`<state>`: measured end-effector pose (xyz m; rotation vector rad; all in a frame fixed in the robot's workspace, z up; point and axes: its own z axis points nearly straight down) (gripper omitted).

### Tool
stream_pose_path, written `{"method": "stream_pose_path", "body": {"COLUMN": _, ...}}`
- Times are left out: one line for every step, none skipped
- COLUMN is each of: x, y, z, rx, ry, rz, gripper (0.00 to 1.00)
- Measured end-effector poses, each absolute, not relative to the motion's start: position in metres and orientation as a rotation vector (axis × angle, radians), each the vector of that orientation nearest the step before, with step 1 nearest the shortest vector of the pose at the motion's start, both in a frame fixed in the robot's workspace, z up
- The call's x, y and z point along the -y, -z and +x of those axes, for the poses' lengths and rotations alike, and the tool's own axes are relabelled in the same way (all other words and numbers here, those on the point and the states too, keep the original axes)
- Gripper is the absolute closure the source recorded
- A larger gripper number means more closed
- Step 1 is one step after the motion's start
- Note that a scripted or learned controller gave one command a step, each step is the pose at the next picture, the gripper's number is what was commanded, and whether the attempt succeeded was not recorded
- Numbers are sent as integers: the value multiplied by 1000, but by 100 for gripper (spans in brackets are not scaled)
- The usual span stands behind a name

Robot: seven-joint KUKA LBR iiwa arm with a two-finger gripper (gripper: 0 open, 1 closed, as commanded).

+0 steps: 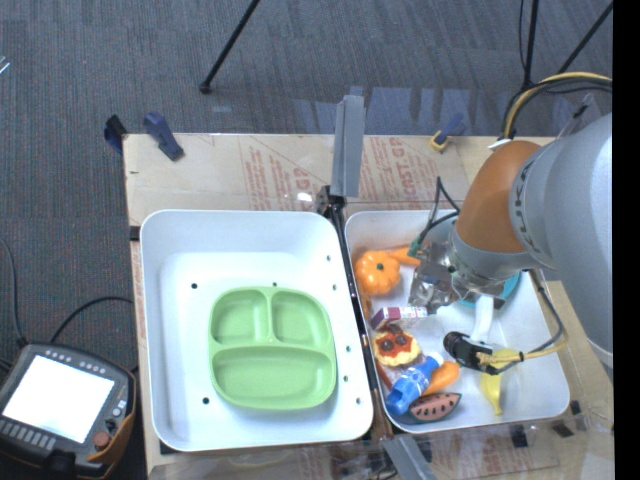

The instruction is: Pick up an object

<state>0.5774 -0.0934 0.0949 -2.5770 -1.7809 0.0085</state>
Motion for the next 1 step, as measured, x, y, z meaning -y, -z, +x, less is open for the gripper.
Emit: {"method": "stream_pose_path", "body": {"x": 94, "y": -95, "z": 577, "rx": 1779, "ry": -9, "rz": -2578, "gripper": 0}}
